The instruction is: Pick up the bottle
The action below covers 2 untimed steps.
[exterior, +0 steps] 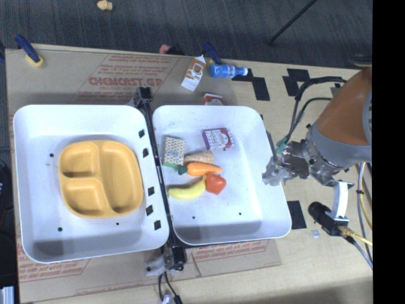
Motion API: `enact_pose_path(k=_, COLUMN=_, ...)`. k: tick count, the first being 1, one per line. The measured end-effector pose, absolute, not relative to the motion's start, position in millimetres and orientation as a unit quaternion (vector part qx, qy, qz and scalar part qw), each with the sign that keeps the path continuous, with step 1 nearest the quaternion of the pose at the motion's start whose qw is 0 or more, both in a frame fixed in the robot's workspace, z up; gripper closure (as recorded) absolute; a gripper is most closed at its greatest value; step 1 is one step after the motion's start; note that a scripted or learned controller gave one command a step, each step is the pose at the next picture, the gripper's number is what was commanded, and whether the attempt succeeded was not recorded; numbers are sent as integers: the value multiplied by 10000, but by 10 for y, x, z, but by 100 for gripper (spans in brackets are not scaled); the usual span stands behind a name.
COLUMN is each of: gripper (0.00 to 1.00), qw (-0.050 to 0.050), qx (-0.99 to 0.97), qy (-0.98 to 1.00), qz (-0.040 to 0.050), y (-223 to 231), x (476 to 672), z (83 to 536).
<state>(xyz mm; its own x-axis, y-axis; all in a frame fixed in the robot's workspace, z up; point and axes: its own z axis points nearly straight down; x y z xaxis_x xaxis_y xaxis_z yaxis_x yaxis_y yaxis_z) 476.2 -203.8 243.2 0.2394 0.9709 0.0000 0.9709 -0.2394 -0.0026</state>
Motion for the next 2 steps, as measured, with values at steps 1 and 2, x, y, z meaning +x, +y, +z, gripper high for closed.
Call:
enact_pose_path(k=1, gripper=100, qw=20, qx=-6999, qy=-7142, qz=5, y=-1973, x=4764, z=2322)
enact_pose_path(k=2, gripper=100, qw=22, qx=-6813, qy=-7320, qz=5, y=-2108, x=4762, z=2280)
